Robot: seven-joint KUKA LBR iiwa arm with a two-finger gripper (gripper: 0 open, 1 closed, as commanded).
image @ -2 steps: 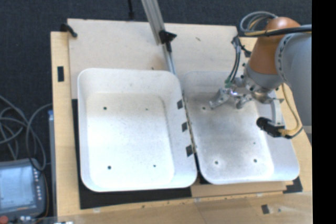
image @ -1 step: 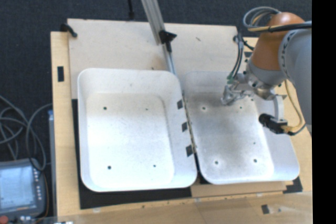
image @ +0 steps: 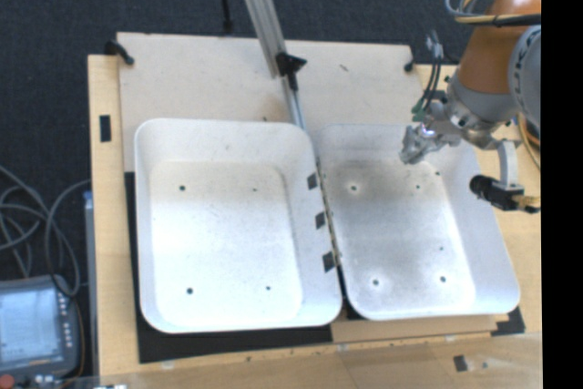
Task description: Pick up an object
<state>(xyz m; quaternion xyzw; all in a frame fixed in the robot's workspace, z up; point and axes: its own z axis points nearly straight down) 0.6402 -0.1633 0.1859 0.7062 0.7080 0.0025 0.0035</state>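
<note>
Object unclear, end effector tip blurred

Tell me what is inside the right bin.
The right bin shows a speckled white floor with a few small dark spots, with no loose object on it. The gripper hangs over its far end, covering a small patch of floor beneath it.

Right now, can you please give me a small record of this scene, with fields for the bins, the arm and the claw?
left bin: white, shallow, speckled floor
right bin: white, shallow, touching the left bin's side
arm: grey with orange band, entering from the right
claw: above the right bin's far part, nothing seen between its fingers
</note>
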